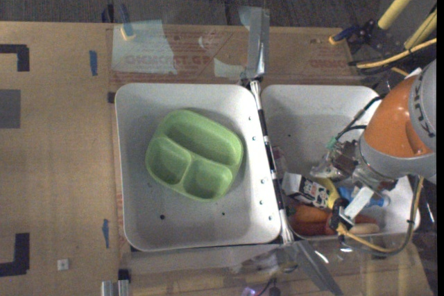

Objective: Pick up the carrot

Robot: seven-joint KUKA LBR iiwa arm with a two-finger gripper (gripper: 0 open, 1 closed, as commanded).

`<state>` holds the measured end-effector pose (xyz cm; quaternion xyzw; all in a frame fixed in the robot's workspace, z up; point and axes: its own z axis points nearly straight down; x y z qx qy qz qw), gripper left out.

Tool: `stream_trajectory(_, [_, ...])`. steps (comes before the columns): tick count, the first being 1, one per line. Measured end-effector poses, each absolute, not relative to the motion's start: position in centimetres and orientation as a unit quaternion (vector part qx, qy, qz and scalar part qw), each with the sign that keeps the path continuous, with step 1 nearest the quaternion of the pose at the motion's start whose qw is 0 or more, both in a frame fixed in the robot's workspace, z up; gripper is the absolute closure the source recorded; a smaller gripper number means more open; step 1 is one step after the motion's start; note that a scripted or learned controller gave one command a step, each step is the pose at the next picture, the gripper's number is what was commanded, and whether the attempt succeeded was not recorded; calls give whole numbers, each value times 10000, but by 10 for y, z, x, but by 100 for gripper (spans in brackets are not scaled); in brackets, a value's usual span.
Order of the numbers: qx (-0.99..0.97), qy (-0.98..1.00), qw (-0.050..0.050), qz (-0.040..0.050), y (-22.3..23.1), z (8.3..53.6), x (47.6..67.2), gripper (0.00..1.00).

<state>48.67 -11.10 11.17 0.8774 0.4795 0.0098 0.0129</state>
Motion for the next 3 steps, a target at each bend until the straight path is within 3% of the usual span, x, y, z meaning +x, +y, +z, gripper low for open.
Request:
stream_trajectory(1, [8313,5558,-1,-4,-138,156,498,0])
stream_trajectory(2, [7487,6629,30,22,-115,87,481,0])
stream_trajectory(3, [7495,6619,32,31,-115,97,482,100])
